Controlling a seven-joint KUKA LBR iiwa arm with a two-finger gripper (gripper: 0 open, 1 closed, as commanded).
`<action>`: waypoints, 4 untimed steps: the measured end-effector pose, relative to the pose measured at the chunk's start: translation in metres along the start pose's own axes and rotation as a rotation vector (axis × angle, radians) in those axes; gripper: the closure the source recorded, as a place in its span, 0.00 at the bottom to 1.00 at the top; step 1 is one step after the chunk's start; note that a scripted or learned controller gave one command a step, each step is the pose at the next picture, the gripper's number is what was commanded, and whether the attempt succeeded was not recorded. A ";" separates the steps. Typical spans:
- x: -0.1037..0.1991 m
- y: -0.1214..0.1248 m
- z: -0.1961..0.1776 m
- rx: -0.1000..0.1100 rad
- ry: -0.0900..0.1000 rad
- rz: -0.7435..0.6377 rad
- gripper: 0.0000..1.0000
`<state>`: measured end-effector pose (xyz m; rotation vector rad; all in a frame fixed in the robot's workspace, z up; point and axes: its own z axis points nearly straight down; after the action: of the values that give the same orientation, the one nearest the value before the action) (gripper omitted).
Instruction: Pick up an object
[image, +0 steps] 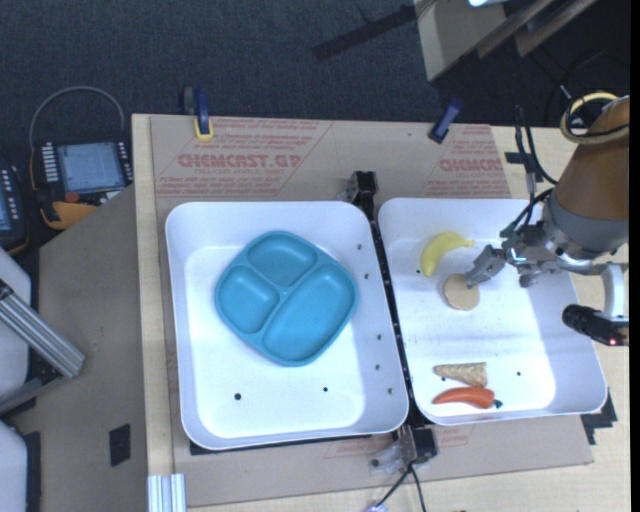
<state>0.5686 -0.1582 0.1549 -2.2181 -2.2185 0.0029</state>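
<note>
Currently I read this as the approach step: nothing is lifted yet. My gripper (478, 272) sits low in the right bin (530, 335), reaching in from the arm (595, 180), its tip just beside the round tan piece (461, 294) and near the yellow banana-shaped toy (441, 250). I make out two fingers (488, 262) spread a little, with nothing between them, though at this slant I can't be sure how wide the gap is. Both pieces lie flat on the bin floor. Further toward me lie a tan wedge (461, 373) and an orange carrot-like piece (464, 397), touching or nearly so. The blue divided plate (287, 297) rests in the left bin (200, 400), well apart. Next move, as I judge it: centre over the tan piece, descend, close, then lift and check the catch.
</note>
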 end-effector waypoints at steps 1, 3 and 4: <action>0.005 -0.007 0.045 -0.002 -0.001 0.001 0.00; 0.005 -0.006 0.060 -0.004 -0.001 0.000 1.00; 0.006 -0.001 -0.001 -0.008 -0.004 -0.001 1.00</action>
<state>0.5678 -0.1527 0.1558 -2.2235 -2.2252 -0.0025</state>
